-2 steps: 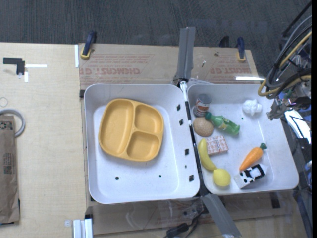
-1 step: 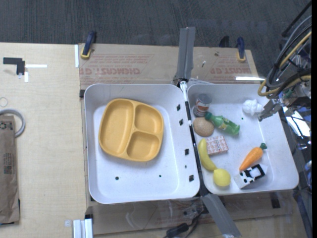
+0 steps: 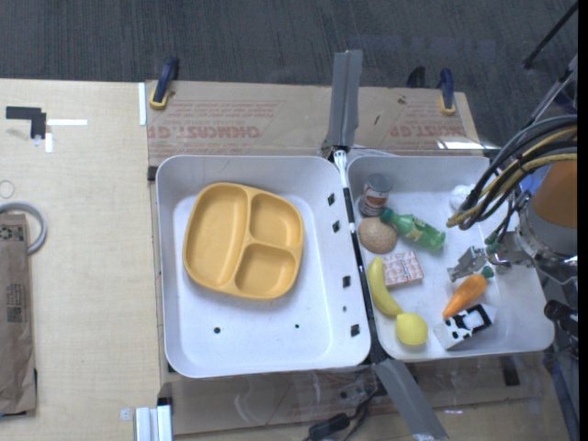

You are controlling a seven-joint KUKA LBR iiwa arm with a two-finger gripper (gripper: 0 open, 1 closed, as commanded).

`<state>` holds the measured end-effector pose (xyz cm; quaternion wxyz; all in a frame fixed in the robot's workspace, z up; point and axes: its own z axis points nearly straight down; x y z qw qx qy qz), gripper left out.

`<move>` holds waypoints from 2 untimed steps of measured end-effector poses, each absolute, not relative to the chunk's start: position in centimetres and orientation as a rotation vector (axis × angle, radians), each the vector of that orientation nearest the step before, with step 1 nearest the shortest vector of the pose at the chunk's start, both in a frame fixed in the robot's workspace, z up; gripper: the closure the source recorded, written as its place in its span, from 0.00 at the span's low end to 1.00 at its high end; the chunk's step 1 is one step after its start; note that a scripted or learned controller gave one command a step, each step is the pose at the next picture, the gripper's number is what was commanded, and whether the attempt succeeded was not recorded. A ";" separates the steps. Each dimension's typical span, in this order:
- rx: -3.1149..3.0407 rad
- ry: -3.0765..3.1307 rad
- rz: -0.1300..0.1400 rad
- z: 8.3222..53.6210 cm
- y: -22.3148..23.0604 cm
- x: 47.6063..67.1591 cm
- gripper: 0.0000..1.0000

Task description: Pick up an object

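Observation:
The right bin (image 3: 432, 177) holds several small things. An orange carrot (image 3: 466, 294) lies near its right side, with a black-and-white block (image 3: 467, 325) just in front of it. My gripper (image 3: 469, 264) hangs low over the bin, directly behind the carrot's upper end and very close to it. Nothing is visibly lifted. Further left lie a green bottle (image 3: 413, 229), a brown round object (image 3: 377, 236), a small can (image 3: 375, 196), a pink box (image 3: 401, 269), a banana (image 3: 382, 288) and a lemon (image 3: 412, 329).
The left bin (image 3: 184, 329) holds a yellow divided plate (image 3: 243, 240). A white object (image 3: 462, 196) sits at the back of the right bin, partly behind the arm's cables (image 3: 501, 177). The arm's orange band (image 3: 556, 196) overhangs the bin's right rim.

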<state>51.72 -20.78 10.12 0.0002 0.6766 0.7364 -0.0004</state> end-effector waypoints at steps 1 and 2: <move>2.142 2.312 0.009 9.1 -21.5 47.9 0.00; 2.136 2.291 0.005 10.2 -22.2 48.1 1.00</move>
